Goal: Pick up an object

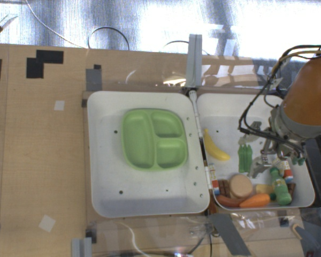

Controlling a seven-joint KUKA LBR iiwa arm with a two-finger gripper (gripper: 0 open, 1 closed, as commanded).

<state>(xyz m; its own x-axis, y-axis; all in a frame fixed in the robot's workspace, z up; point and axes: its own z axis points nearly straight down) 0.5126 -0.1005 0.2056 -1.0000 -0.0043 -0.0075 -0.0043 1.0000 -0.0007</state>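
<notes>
Broadly, we see two shallow white bins; the right bin [224, 103] is our landmark. At its left sits the other bin holding a green divided plastic plate [153, 138]. Our gripper [265, 162] hovers over the right bin's middle; we cannot tell its state. Near that bin's left wall lies a yellow toy banana [216, 149], likely light, stiff, slick; its long axis slants toward the near-right, so we'd grasp mid-body across it.

You have two white bins [104, 143] on the counter [37, 159] | one green divided plate [152, 139] | one yellow banana [215, 148] | one orange carrot [254, 201] | one tan round block [241, 186] | one green bottle [281, 189] | the other small pieces are too crowded to count
</notes>
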